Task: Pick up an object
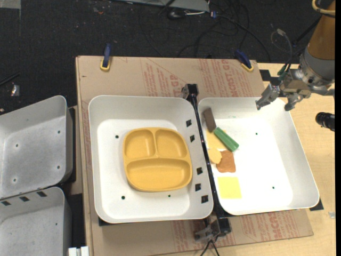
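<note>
Flat yellow square [229, 187] and green bar [226, 139]; hand [277, 102] spread, empty

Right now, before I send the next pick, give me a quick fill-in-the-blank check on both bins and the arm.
1. The yellow three-compartment plastic plate lies in the ____ white bin.
2. The green rectangular block lies in the right white bin, near its ____ edge.
3. The flat yellow square lies just below the ____ irregular piece.
4. The gripper hangs over the right bin's ____ right corner.

Missing words: left; left; brown; upper
</note>
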{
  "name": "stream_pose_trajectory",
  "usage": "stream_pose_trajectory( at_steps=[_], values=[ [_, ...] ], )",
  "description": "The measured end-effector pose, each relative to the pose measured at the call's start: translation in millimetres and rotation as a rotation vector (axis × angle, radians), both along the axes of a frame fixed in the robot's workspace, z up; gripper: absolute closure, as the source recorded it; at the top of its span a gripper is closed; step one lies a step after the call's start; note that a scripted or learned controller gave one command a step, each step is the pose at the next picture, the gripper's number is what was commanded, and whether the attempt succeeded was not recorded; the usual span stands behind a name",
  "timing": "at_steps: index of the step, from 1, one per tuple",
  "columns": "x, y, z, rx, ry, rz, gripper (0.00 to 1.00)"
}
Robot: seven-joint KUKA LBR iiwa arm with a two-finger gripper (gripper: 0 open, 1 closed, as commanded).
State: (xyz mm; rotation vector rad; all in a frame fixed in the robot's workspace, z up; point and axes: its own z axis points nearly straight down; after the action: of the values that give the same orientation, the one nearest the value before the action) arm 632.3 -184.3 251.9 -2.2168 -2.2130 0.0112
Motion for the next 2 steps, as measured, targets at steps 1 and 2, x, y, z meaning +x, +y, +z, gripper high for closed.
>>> stream_pose_trajectory(
  at_steps=[1,2],
  values=[
    [2.4,0.5,7.3,-0.002,-0.012,0.003,0.0],
    [12.3,2.5,-45.0,-0.001,-0.008,0.006,0.0]
  ],
)
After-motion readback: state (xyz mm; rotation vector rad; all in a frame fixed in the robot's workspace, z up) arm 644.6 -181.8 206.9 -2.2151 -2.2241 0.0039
